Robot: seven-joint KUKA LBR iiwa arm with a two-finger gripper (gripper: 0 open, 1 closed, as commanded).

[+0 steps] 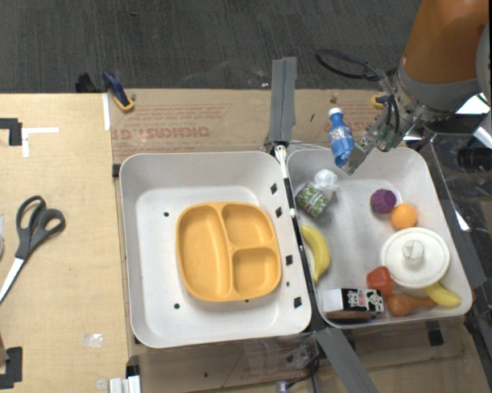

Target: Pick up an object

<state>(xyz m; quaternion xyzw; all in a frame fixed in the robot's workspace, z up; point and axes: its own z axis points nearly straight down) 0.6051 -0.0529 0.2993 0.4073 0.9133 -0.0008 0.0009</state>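
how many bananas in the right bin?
2. One banana lies along the left wall of the right bin; a second banana sits at the front right corner, partly under the white lidded pot. More could be hidden.

Probably a robotics lab: plywood bench (57,319), taped cardboard (187,121), twin white bins (141,316), scissors (30,231).

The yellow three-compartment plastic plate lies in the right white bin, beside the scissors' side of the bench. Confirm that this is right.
Not right. The camera view shows the yellow three-compartment plastic plate in the left white bin, not the right one; the rest stands.
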